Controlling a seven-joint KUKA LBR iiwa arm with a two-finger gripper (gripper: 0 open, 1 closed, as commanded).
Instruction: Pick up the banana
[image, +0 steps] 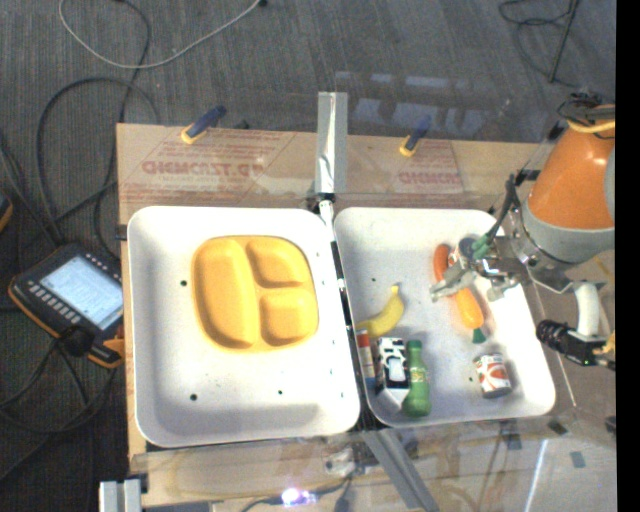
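On cardboard-topped bench (250, 160): two white bins (160, 400)

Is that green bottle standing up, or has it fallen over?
Fallen over. The green bottle lies flat on the floor of the right bin, its full length showing, beside the dark-topped white item.

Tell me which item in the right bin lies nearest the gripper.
The orange carrot-like piece, lying right under the gripper. The banana lies further left near the divider, and the can and green bottle sit toward the bin's near edge.
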